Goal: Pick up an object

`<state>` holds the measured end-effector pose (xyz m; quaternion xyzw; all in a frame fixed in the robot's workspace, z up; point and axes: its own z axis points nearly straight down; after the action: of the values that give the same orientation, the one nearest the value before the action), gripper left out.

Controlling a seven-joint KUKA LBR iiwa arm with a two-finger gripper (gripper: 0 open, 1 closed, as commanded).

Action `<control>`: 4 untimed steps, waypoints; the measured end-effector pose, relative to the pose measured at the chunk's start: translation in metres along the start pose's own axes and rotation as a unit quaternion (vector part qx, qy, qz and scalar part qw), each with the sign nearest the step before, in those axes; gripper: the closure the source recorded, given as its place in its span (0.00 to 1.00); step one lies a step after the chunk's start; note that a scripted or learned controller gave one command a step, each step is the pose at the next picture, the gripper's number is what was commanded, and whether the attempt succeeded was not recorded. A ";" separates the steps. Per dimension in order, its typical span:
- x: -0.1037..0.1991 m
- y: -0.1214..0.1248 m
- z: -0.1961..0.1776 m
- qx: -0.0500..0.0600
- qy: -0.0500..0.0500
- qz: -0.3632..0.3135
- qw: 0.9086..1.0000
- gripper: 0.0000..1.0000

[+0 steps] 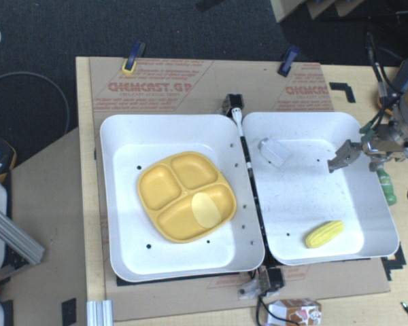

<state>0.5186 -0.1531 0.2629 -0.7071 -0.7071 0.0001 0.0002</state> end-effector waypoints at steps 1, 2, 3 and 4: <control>0.000 0.001 -0.011 -0.001 -0.001 0.000 1.000 1.00; -0.065 0.070 0.094 0.000 -0.001 0.001 1.000 1.00; -0.072 0.079 0.002 -0.005 -0.003 0.000 1.000 1.00; -0.023 0.100 0.178 0.006 0.003 -0.002 1.000 1.00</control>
<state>0.6187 -0.1764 0.0847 -0.7055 -0.7086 0.0021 0.0067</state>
